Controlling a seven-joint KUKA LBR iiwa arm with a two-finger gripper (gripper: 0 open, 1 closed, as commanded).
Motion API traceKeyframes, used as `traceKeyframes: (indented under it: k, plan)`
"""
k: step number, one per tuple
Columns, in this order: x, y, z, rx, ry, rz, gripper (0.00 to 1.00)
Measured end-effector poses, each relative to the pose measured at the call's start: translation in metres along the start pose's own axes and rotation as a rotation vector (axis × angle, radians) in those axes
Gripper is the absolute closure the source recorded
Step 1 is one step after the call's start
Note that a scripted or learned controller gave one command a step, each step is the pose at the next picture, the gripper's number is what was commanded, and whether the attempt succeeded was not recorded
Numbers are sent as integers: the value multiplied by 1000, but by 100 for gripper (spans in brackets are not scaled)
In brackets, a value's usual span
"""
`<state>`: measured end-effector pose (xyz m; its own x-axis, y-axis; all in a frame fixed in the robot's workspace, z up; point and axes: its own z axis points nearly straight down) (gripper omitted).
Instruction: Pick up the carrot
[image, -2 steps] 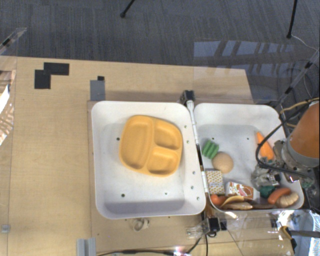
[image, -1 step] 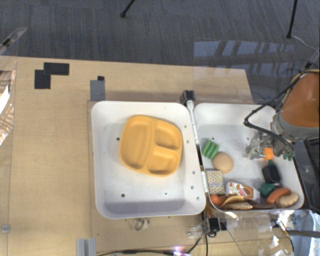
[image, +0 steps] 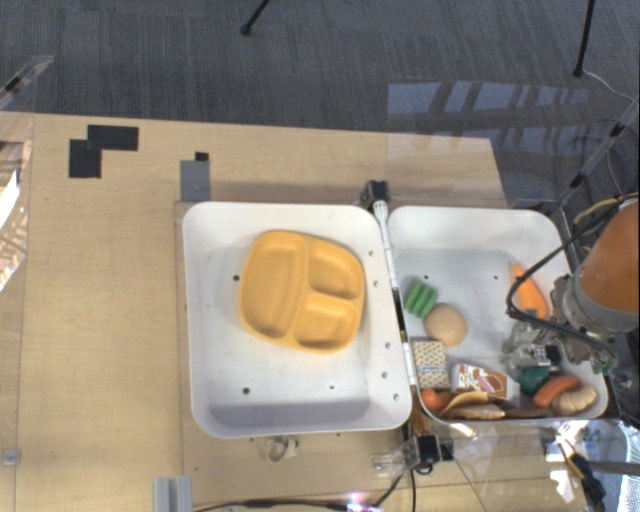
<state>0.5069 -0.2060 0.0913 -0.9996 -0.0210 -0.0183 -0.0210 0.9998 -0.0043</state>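
So we see the orange tapered carrot (image: 530, 293) lying at the far right of the right white shallow bin (image: 470, 240), close to its right wall, partly hidden by a black cable. Grey arm with the orange band (image: 610, 268) comes in from the right; the metal gripper (image: 530, 350) sits low over the bin just near-side of the carrot, among cluttered parts. We cannot tell how the claw stands, too blurred and tangled.

Same bin, along the near wall: a smooth beige round ball (image: 446, 325), a green ridged block (image: 420, 298), a patterned small box (image: 428, 362), a red-and-white carton (image: 480, 379), a curved yellow banana (image: 466, 402), a glossy red sausage shape (image: 557, 390).

Left white shallow bin (image: 215, 380) holds a yellow plastic divided tray (image: 300, 290), three compartments, rounded corners. Bench (image: 100, 330) is pale wood-grain.
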Motion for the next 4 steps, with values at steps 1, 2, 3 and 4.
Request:
traceKeyframes:
  k: [1, 2, 3, 4]
  plan:
    - [-65, 0, 2, 0, 0, 262, 0]
    - [-70, 0, -12, 1, -14, 257, 100]
    - [-69, 1, -11, 1, -12, 257, 0]
    - [-32, 1, 2, -1, -1, 271, 0]
